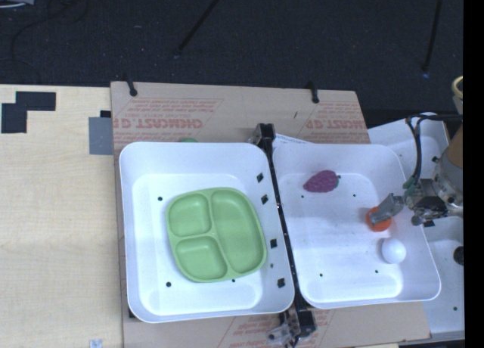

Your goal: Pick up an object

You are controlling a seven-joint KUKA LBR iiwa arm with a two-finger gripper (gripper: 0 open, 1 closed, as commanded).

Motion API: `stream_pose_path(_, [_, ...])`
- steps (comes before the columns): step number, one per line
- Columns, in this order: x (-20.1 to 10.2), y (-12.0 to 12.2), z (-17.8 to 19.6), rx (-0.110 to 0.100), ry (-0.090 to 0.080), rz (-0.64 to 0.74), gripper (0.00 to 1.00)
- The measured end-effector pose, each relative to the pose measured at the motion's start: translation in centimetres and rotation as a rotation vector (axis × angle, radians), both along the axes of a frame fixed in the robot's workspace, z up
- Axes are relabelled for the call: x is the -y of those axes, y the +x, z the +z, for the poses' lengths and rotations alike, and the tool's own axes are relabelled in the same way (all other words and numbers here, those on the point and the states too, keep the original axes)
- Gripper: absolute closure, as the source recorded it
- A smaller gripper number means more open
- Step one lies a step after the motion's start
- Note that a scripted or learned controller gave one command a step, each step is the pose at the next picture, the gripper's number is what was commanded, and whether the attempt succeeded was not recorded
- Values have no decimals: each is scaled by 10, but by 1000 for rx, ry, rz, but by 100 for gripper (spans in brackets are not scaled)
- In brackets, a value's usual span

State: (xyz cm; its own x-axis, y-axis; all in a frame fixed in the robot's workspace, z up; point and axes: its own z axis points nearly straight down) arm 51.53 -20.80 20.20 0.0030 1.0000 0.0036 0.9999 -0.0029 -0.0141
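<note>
The desk (53, 218) is pale wood, with dark patches near its far left corner. A brown printed cardboard sheet (227, 116) lies flat on it, and on that sheet sit two shallow white bins side by side, touching along their inner rims: the left bin (140, 180) and the right bin (355, 293). White paper (393, 131) lies just right of the cardboard.

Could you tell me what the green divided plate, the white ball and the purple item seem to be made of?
The green divided plate looks like moulded plastic: even colour, soft sheen, rounded compartment walls. The white ball seems smooth and hard, perhaps plastic, with a bright highlight. The purple item has a bumpy, matte surface, possibly rubber or soft plastic; the view is too coarse to be sure.
</note>
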Motion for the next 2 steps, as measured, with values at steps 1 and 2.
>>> stream_pose_path(1, [0,3,6,13,-3,3,0])
stream_pose_path(2, [-6,2,-38,8,-1,3,0])
